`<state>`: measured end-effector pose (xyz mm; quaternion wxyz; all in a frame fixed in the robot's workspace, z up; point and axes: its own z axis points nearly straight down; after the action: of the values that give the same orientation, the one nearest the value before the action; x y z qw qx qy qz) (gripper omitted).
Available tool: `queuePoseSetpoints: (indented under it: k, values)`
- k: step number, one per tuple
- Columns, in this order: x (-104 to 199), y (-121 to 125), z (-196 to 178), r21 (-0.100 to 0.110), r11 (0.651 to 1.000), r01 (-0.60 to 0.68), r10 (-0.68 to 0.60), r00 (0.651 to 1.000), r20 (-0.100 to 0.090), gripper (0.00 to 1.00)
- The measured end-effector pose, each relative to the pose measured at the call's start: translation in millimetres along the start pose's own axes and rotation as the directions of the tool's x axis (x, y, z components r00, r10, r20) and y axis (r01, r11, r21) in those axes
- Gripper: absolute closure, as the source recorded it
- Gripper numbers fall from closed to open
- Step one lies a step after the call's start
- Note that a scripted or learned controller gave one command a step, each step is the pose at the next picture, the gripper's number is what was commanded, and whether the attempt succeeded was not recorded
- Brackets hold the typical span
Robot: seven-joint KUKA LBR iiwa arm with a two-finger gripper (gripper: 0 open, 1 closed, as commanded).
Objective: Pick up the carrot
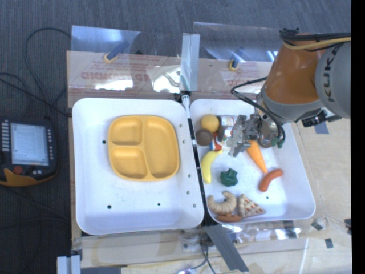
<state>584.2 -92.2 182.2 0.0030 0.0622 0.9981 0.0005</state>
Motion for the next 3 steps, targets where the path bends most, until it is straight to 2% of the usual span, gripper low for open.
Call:
queuePoseSetpoints:
  k: [1, 2, 3]
  values:
    - [28.4, 36.6, -0.8, 0.002, 0.992, -0.127, 0.127, 0.992, -0.006, 1.0]
    - [83.0, -51.6, 10.6, 0.001, 0.99, 0.143, -0.143, 0.99, -0.009, 1.0]
    - [86.3, 18.3, -68.7, 0.001, 0.995, -0.095, 0.095, 0.995, -0.002, 1.0]
